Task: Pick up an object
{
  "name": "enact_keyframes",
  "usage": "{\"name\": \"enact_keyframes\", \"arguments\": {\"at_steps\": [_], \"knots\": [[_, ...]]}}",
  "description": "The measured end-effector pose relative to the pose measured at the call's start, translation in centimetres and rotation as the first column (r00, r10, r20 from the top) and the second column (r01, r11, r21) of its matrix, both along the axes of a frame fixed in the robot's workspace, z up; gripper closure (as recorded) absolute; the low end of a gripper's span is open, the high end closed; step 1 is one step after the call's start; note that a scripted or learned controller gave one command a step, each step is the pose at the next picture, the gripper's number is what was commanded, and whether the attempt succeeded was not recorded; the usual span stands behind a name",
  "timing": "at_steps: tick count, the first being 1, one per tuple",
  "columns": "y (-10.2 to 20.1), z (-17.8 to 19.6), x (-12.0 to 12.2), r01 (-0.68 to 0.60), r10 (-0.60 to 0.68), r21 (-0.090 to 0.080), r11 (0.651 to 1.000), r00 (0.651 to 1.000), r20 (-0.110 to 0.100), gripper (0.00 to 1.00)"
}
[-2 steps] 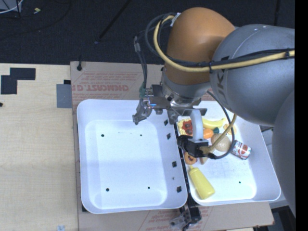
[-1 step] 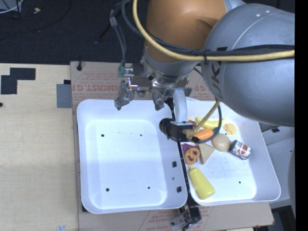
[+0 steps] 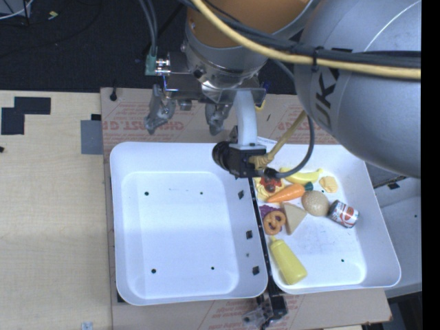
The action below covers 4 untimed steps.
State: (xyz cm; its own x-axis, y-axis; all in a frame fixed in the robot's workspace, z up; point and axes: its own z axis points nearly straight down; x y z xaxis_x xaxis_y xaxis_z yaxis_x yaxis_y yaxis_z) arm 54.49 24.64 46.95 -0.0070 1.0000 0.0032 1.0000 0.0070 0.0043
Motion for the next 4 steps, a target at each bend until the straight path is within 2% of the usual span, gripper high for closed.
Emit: {"name": "enact_keyframes", "arguments": {"at_steps": [1, 2, 3, 4], "knots": [[-0.8, -18.6, -2.3, 0.007, -0.007, -0.013, 1.000, 1.000, -0.025, 0.00], [-0.8, -16.7, -1.9, 0.007, -0.007, -0.007, 1.000, 1.000, -0.012, 1.00], [-0.2, -5.1, -6.8, 0.002, -0.002, 0.002, 1.000, 1.000, 0.001, 1.00], [-0.3, 4.0, -6.3, 0.005, -0.005, 0.000, 1.000, 1.000, 0.002, 1.00]]}}
